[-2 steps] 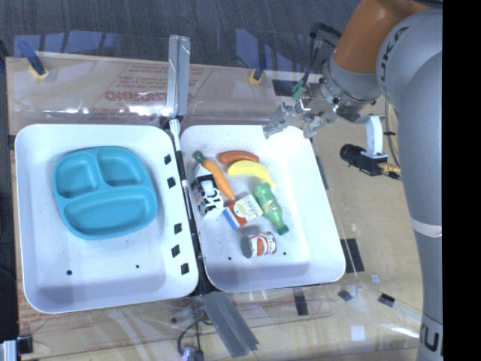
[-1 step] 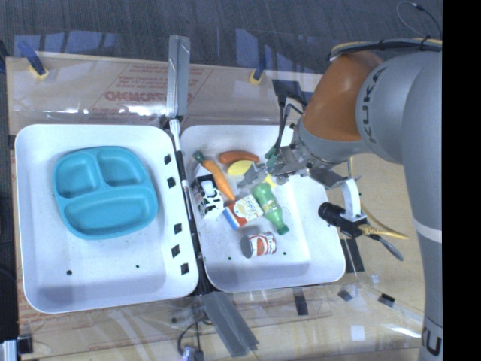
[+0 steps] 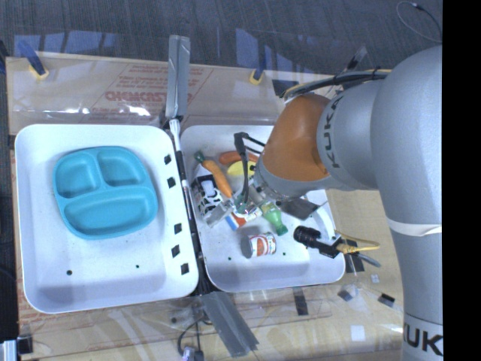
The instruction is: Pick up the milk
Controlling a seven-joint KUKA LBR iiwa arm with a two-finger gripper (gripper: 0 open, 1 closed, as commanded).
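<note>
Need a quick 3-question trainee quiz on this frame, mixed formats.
1. True or false: the blue plate lies in the left bin.
2. Multiple choice: the carrot lies in A) the left bin, B) the right bin, C) on the bench outside both bins.
3. Fill in: the can with the red label lies on its ____ near the right bin's front wall.

Key
1. True; the plate has three compartments and sits alone in that bin.
2. B; it lies among the clutter beside the black-and-white milk carton, under the arm.
3. Side.
</note>
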